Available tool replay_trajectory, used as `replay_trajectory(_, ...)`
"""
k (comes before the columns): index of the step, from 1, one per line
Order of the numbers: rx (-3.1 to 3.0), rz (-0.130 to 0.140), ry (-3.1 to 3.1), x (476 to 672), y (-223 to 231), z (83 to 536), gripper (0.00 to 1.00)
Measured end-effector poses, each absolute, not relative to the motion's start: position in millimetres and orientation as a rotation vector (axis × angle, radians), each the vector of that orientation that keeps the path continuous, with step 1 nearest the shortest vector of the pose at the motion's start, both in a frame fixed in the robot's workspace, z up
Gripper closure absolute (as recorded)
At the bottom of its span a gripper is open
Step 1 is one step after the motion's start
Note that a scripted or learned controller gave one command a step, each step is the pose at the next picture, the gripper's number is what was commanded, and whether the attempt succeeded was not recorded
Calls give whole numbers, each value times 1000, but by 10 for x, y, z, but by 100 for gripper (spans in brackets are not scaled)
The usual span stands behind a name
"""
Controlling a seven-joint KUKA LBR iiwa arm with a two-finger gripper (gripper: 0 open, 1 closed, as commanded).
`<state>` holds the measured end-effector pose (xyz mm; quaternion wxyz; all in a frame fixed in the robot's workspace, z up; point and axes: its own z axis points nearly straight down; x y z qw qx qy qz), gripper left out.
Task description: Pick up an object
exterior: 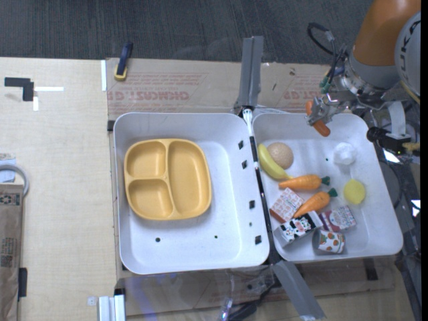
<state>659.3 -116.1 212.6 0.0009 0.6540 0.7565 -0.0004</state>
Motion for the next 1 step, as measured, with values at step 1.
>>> replay_trajectory(1,1742,-1,2610,6593,-1695,2306,100)
